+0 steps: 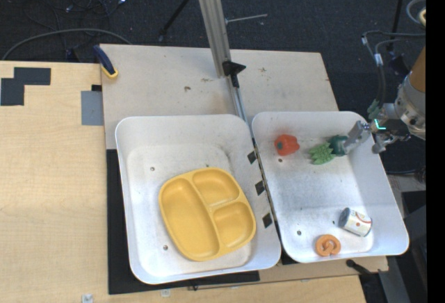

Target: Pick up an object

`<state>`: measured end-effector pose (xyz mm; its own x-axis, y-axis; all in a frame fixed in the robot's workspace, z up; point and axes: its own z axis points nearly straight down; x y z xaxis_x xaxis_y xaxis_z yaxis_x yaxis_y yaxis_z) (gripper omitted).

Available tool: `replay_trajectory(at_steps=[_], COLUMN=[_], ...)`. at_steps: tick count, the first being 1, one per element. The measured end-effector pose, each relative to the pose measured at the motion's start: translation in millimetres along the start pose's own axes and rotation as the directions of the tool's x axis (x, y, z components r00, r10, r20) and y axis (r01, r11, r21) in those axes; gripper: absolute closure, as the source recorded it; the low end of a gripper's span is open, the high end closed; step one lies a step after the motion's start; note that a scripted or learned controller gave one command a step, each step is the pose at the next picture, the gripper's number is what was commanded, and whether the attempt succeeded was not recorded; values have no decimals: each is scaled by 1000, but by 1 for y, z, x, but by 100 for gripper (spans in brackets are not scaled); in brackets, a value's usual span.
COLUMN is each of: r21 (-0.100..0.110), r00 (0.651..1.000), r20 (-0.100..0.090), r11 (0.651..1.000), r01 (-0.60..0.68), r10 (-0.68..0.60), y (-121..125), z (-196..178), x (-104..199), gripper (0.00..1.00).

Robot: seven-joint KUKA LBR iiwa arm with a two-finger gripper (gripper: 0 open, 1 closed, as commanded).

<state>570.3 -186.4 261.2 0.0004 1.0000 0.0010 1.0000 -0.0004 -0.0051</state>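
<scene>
We take the right bin (389, 225) as our landmark. Inside it lie four things: a red toy (286, 144) near its far left corner, a green toy (327, 151) just to the right of that, a small white can (355, 222) near its front right corner, and an orange ring (327, 246) by its front rim. The hand (368, 136) sits low at the bin's far right edge, just beside the green toy, which looks like the likeliest target. We cannot tell how the hand is set, so nothing counts as held.

The main risk, as we judge it, is a miss: the green toy is small and irregular, and a slanted approach could nudge it toward the red toy instead of trapping it. The bin's raised wall so near the hand could also catch it.

The arm reaches in over the bin's right side, wrist angled down and leftward toward the green toy.
</scene>
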Motion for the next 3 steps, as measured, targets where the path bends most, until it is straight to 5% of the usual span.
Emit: replay_trajectory(at_steps=[1,3], r21=[-4,1], r00=[1000,1000], r20=[1,-1], r11=[1000,1000], r01=[0,0], r10=[0,0], y=[1,0], z=[-2,87], x=[0,-4], gripper=[0,0])
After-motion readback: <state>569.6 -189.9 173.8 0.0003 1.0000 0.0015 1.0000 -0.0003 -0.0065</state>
